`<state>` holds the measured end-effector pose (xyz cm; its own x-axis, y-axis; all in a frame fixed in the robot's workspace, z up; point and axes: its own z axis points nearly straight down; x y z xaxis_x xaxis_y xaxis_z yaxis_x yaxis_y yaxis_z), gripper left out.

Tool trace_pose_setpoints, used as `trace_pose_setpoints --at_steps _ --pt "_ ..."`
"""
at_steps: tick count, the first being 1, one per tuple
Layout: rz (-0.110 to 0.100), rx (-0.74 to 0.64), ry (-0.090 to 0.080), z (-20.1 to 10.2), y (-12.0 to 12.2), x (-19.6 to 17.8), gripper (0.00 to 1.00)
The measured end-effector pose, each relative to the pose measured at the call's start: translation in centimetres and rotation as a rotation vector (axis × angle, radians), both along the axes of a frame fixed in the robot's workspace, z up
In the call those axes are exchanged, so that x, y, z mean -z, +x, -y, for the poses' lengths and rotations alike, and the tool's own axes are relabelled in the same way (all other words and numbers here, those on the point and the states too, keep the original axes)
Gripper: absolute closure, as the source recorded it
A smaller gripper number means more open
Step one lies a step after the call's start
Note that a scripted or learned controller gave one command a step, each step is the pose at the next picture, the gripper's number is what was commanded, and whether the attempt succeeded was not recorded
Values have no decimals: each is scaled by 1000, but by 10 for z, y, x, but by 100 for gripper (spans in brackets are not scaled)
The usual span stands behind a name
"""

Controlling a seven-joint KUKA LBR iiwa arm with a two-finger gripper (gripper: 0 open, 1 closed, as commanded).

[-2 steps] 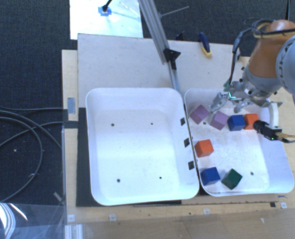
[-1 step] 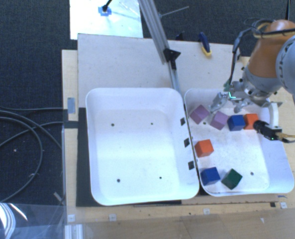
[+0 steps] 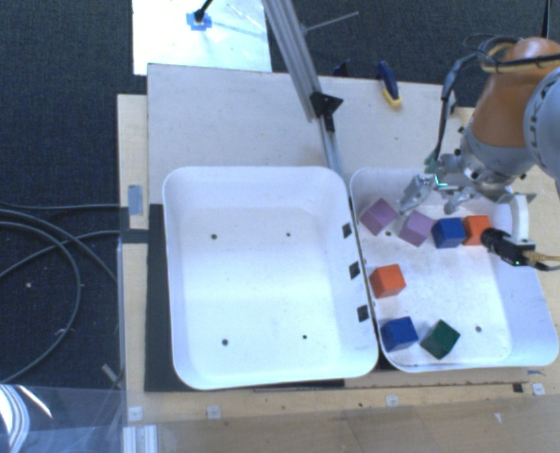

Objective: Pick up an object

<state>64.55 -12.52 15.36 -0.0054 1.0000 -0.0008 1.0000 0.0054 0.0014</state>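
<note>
The right bin (image 3: 530, 333) holds several small blocks. Two purple blocks (image 3: 379, 217) (image 3: 416, 227) lie near its back left, with a blue block (image 3: 448, 232) and an orange block (image 3: 476, 229) beside them. Another orange block (image 3: 386, 280) sits by the left wall. A second blue block (image 3: 398, 332) and a green block (image 3: 440, 339) lie at the front. My gripper (image 3: 433, 194) hangs over the back of this bin, just behind the purple and blue blocks. Its fingers (image 3: 415, 196) are spread open, and nothing sits between them.
The left bin (image 3: 261, 272) stands alongside, sharing a divider with black clips (image 3: 355, 270). A slanted metal pole (image 3: 298, 55) rises behind the bins. A cable with a black connector (image 3: 506, 246) hangs off the wrist above the right bin's right side.
</note>
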Motion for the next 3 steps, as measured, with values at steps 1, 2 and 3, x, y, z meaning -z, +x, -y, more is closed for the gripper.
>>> trace_pose_setpoints --at_steps 1,2,3 --pt "0 0 0 0 0 0 0" --pt "0 0 0 0 0 0 0" --pt "0 0 0 0 0 0 0"
